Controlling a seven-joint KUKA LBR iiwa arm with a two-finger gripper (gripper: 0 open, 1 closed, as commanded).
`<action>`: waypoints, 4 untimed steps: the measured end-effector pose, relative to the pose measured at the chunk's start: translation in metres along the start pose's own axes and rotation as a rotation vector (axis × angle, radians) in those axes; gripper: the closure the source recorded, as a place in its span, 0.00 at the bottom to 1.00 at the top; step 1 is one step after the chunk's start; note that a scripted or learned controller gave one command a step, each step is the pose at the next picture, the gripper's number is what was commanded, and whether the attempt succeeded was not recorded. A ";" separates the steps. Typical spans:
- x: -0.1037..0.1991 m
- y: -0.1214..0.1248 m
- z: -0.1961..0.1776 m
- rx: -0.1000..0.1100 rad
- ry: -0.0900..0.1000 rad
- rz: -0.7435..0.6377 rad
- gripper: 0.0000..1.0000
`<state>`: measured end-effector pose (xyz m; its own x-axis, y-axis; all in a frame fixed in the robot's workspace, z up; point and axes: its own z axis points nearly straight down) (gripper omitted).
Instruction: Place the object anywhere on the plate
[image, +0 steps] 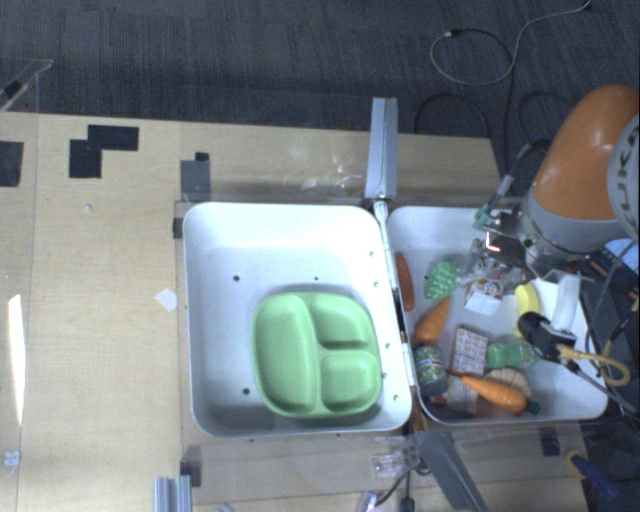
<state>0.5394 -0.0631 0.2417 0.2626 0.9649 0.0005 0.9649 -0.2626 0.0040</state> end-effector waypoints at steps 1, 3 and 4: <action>0.072 0.030 0.029 0.002 0.001 -0.053 1.00; 0.145 -0.077 0.014 0.002 0.001 -0.489 1.00; 0.145 -0.077 0.013 0.002 0.002 -0.488 0.00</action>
